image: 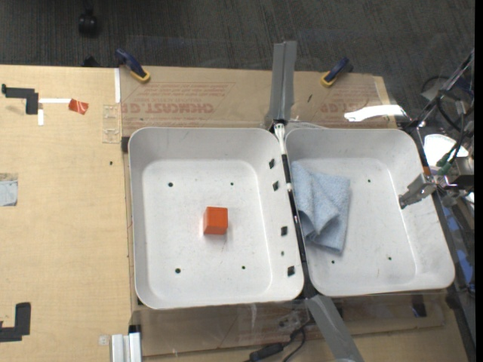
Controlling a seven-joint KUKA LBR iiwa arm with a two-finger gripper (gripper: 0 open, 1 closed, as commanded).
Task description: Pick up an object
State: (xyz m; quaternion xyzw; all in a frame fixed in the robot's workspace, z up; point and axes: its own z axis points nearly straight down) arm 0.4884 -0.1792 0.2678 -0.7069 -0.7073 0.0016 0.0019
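— Where in the bins, the thing to pick?

— Orange-red cube (216, 221), in the left bin (151, 277). Sits flat on the white floor, a little below and left of the middle, well apart from every wall.

— And in the other one?

— Blue-grey cloth (324, 206) in the right bin (377, 281). Lies crumpled and folded over on itself, up against the left wall of that bin, just beside the seam where the two bins meet.

— Gripper?

— Gripper (416, 193) over at the right rim of the right bin, among cables and grey metal. Hangs well apart from the cloth and farther still from the cube. Carries an orange speck just above. Partly cut off there and small against the clutter.

— Apart or together?

— Cannot tell. Too little of it clear enough to judge.

— Around the bins?

— Brown cardboard sheet (189, 100) underneath, with red print that reads mirrored. Pinned along the far edge by two blue clamps with yellow tips, left clamp (132, 65) and right clamp (336, 72). Grey strip (284, 81) running down from the far edge to the seam between the bins. Pale wooden board (53, 225) to the left, bearing a small red tag (78, 106) and black brackets. Dark carpet (211, 13) beyond the bench.
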